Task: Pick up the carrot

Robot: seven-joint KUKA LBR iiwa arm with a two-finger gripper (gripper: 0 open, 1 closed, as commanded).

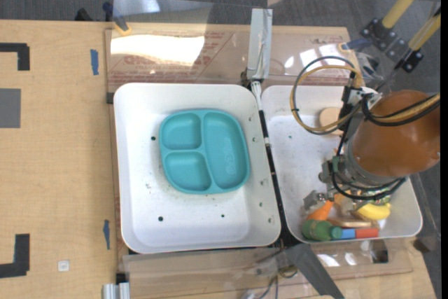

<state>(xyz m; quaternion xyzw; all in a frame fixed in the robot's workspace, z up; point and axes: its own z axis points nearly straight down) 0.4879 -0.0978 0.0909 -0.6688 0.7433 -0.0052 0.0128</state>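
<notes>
Looking down, camera view: the arm (392, 133) is reaching in from the right and hanging over the near part of the right bin (294, 150), its orange band covering much of what lies below.
Gripper: the gripper (334, 187) is sitting low over a cluster of toy items at the bin's near edge; whether it is gripping anything I cannot tell, since the wrist and cables are hiding its tip.
Carrot: the carrot (321, 210) is lying in the right bin near its front edge, an orange piece just beside a green item (316, 230) and touching or nearly touching the rest of the pile; nothing is showing it lifted off the bin floor.
Neighbours: a yellow item (373, 211) is lying just right of the carrot, a red and blue piece (350, 232) is lying along the front wall, and a pale tan object (328, 117) is resting further back, well apart from the pile.
Left bin: the left bin (133, 150) is holding a teal divided plate (205, 150) with nothing in its compartments.
Progress: the task is looking underway but not done; the arm is positioned over the pile, and a secure grasp and a lift are both remaining, as far as I can judge.
Writing: faint reddish printing is showing on the cardboard (161, 56) behind the left bin, too blurred to read; no brand is readable anywhere.
</notes>
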